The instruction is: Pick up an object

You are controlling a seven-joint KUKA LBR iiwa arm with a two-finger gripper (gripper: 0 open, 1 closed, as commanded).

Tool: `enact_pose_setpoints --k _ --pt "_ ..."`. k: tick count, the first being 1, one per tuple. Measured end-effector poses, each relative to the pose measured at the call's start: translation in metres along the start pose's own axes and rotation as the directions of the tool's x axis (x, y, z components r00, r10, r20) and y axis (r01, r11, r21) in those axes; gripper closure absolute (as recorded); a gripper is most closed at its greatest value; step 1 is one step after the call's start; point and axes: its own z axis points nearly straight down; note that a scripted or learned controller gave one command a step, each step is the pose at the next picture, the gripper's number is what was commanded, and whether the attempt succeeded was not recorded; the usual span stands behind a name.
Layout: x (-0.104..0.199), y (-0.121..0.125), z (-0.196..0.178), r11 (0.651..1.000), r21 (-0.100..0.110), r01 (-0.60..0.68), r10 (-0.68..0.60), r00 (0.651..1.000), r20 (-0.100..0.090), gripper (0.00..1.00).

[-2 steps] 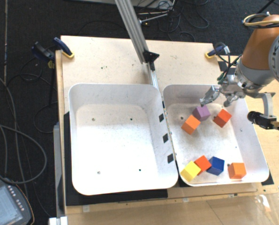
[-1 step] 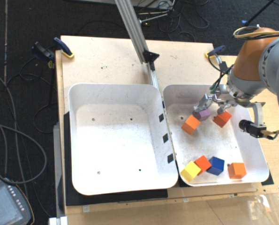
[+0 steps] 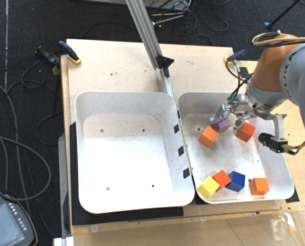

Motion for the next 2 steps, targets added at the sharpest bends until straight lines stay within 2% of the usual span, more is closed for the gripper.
enact_pose_setpoints --k 1,2 --pt "0.000 0.000 -0.009 1.000 -0.001 0.000 0.000 1.000 0.001 1.00" --pt "0.004 0.004 -0.072 1.000 -0.006 0.003 -0.003 1.000 0.002 1.00"
